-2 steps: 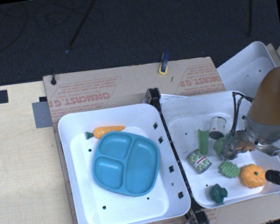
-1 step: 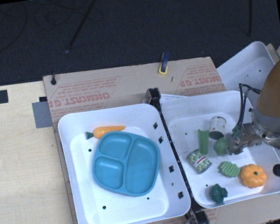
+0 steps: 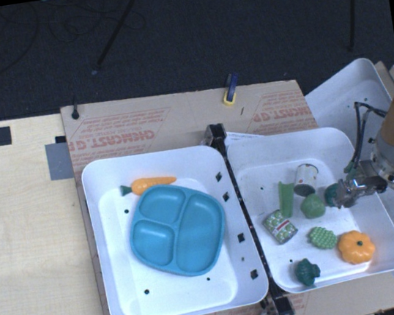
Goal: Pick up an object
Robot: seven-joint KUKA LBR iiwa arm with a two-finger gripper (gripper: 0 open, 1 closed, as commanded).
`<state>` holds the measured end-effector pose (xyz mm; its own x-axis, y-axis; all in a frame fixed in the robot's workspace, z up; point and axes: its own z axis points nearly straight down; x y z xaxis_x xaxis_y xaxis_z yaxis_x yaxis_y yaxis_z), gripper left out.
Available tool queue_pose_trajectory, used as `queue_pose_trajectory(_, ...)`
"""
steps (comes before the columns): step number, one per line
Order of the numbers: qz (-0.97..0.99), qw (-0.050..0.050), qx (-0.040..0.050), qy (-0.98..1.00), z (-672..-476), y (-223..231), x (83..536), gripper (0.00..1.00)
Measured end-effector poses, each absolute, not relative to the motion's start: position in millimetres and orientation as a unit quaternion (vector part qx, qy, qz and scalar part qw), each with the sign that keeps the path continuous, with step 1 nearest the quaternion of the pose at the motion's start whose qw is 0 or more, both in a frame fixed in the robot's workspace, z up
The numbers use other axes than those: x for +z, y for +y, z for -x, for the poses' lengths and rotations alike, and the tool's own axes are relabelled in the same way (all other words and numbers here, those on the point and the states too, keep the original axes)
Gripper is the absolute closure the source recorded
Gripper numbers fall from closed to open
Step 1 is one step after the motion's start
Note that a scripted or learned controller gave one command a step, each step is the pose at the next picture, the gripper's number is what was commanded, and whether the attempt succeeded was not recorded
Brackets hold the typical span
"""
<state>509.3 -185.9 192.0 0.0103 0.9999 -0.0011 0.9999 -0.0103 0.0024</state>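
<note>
The right bin (image 3: pixel 357 139) holds several small toys: a tall light-green piece (image 3: pixel 286 198), a silver can (image 3: pixel 304 177), a round green fruit (image 3: pixel 312 207), a green checkered block (image 3: pixel 280 227), a bumpy green piece (image 3: pixel 322 238), an orange pumpkin (image 3: pixel 355 246) and a dark green broccoli (image 3: pixel 306 271). My gripper (image 3: pixel 342 194) reaches in from the right and hangs low over the bin's right half, just right of the round green fruit. A small teal shape (image 3: pixel 332 195) sits at its tip; whether it is held is unclear.
The left bin (image 3: pixel 104 205) carries a blue divided plate (image 3: pixel 177 228) and an orange carrot (image 3: pixel 153 184) behind it. A black clamp (image 3: pixel 215 134) joins the bins at the back. A yellow and blue clip (image 3: pixel 230 90) lies on the cardboard.
</note>
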Motion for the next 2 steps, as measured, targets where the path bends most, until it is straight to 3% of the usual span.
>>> queue_pose_trajectory(1,-0.706,0.001,0.0005,0.708,-509.8,-187,230,1.0)
queue_pose_trajectory(2,-0.705,-0.001,0.0003,0.709,-532.8,-133,224,1.0)
